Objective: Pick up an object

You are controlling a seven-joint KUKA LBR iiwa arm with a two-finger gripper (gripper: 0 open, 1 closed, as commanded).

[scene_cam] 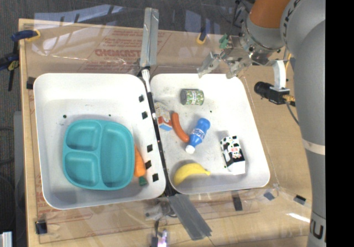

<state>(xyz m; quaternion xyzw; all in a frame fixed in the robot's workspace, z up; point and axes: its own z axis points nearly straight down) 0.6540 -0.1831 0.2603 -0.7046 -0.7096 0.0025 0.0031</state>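
- Two shallow white bins are seen side by side on the bench: the left bin (50, 107) and the right bin (250, 129).
- A teal divided plastic plate (98, 153) is lying in the left bin, with an orange carrot (139, 164) just beside its right edge.
- In the right bin, a small green can (192, 97), an orange-red sausage (178, 127), a blue bottle with a white cap (197, 134), a yellow banana (191, 173) and a black-and-white carton (233, 154) are spread apart.
- The two-finger gripper (224, 63) is held above the right bin's far rim, its fingers spread open, with nothing between them.
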